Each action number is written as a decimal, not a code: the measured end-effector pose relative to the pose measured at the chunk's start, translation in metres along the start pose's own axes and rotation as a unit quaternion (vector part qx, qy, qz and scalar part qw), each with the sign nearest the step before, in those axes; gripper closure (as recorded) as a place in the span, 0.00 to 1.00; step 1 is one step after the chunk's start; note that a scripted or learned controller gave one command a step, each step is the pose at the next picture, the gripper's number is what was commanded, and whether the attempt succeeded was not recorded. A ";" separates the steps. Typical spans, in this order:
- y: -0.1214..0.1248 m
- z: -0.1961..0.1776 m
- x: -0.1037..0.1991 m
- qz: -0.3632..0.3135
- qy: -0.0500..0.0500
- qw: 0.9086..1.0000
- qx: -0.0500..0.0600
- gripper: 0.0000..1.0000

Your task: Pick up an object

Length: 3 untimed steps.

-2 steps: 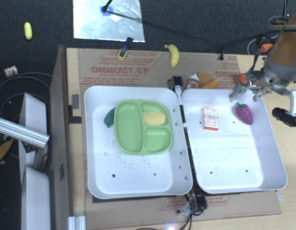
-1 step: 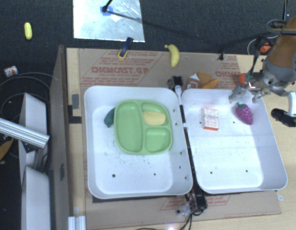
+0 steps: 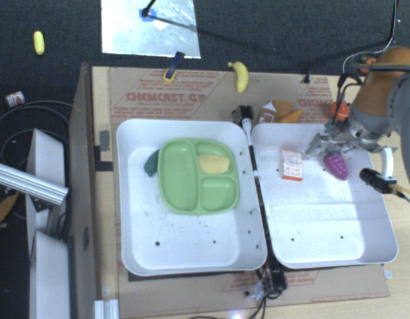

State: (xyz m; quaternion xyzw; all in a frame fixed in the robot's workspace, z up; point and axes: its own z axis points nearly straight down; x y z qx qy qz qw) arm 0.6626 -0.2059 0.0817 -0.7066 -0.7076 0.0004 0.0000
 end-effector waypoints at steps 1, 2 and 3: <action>-0.028 -0.014 0.000 0.000 0.000 1.000 -0.001 0.00; -0.026 -0.026 -0.001 -0.001 -0.001 1.000 -0.004 1.00; -0.043 -0.068 0.069 -0.004 0.001 1.000 -0.002 1.00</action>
